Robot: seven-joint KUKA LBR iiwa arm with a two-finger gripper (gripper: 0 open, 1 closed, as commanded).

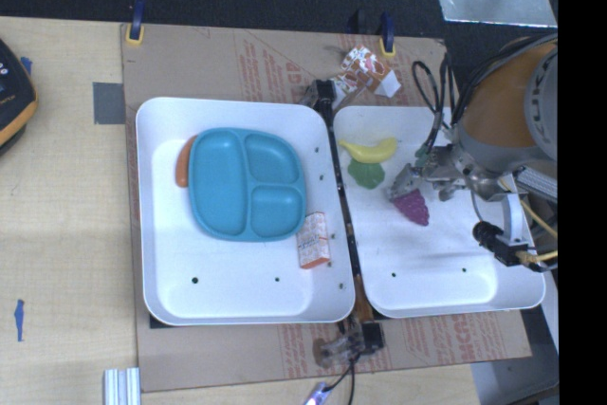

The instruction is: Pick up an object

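Cardboard-covered bench [237, 52] carried two white bins. In the right bin [446, 285], purple grapes [413, 207] lay just below the gripper [417, 183]; fingers' spread couldn't be told. Green toy [366, 173] & banana [370, 149] sat left of them.

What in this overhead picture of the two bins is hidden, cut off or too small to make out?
- Orange object: mostly hidden under the blue divided plate.
- Small packet: print too small to read.
- Purple object: partly covered by the gripper, so any contact is unclear.
- Green object: top hidden by the banana.
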